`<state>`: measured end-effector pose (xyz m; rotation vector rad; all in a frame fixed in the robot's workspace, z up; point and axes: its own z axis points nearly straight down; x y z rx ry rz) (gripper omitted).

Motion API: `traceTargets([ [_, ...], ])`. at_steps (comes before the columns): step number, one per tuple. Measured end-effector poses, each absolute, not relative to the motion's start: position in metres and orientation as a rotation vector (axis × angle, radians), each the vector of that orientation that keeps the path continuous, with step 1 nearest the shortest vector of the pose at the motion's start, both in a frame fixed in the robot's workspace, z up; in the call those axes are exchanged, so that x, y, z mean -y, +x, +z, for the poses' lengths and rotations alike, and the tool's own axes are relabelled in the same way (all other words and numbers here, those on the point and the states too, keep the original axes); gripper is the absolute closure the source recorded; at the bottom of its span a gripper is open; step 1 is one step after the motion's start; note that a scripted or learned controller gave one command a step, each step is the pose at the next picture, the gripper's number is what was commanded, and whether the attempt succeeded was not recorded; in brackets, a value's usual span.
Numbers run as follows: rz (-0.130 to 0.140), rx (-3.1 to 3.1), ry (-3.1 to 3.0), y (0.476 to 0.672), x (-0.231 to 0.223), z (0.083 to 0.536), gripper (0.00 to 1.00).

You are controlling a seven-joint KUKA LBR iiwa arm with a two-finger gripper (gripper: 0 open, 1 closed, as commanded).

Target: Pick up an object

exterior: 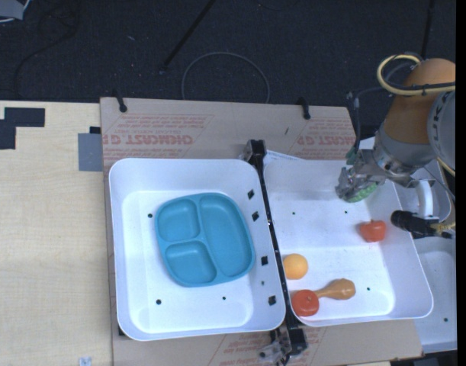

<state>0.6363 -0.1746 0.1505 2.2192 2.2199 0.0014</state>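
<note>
- camera view: gripper [355, 187] sits low over a green thing [363, 193] in the right bin [423, 296], far corner
- can't tell its state; nothing lifted yet

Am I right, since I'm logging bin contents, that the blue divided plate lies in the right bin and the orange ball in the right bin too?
Not quite. The blue divided plate lies in the left bin, as the camera view shows. The orange ball is indeed in the right bin.
</note>
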Motion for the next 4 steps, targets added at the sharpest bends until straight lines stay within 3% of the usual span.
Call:
traceTargets([
  [1, 0.003, -2.220, 2.218, 0.638, 0.176, 0.215, 1.00],
  [2, -0.002, -2.225, 2.219, 0.638, 0.176, 0.212, 1.00],
  [4, -0.001, -2.230, 2.220, 0.627, 0.061, 0.198, 1.00],
])
